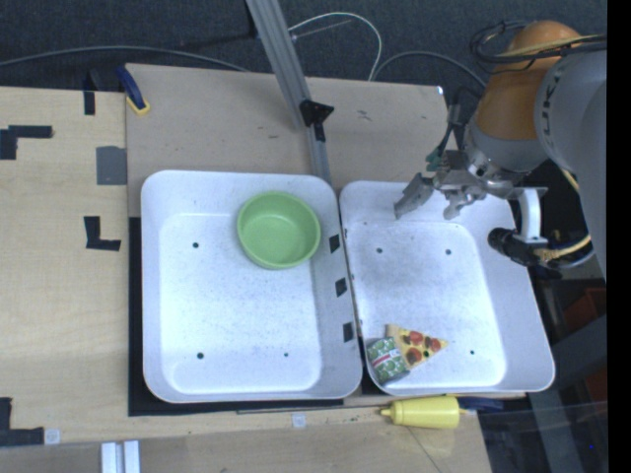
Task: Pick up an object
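Two shallow white bins were seen side by side on the surface [227, 116], the left bin [158, 294] holding a green bowl [279, 229] near its far edge and the right bin [513, 343] holding a pizza-slice toy [419, 344] and a small green packet [385, 359], the two touching in the near left corner. A yellow bottle [426, 413] was seen lying on the surface just outside the right bin's near rim. The pincer [441, 198] was poised over the far edge of the right bin, its fingers spread apart with nothing between them, well apart from every object. The step in hand was judged to be the approach to a chosen target, with the task hardly begun. The pizza-slice toy and packet were judged the nearest candidates, yet awkward ones: both looked flat and were crowded against the bin wall, so a descent there would have to be placed clear of the rim, with the fingers straddling the narrow width of one item. The bowl was judged the easier grasp, provided one finger was set inside the rim and one outside. A slow, vertical descent and a full closure before lifting were thought advisable.
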You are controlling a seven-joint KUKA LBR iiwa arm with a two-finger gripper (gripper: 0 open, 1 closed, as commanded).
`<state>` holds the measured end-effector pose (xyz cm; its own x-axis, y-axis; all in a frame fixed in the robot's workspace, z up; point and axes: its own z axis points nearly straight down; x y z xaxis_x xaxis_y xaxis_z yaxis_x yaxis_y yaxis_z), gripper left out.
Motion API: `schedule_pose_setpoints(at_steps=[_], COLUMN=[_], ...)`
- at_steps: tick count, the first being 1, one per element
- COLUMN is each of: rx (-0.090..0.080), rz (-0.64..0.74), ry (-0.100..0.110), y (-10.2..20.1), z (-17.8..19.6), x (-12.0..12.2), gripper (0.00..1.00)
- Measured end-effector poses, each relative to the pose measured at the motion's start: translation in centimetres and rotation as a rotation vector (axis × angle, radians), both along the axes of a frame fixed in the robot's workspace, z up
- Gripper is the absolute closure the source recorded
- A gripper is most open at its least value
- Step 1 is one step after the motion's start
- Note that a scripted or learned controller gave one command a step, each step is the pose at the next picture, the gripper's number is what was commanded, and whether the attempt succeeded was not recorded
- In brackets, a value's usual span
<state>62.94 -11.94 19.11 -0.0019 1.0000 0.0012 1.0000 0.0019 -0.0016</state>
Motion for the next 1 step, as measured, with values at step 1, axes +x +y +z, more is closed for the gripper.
schedule_pose_setpoints(at_steps=[1], rx=[0.0], rz=[0.001], ry=[0.0], y=[0.0], z=[0.0], x=[0.0], gripper=[0.0])
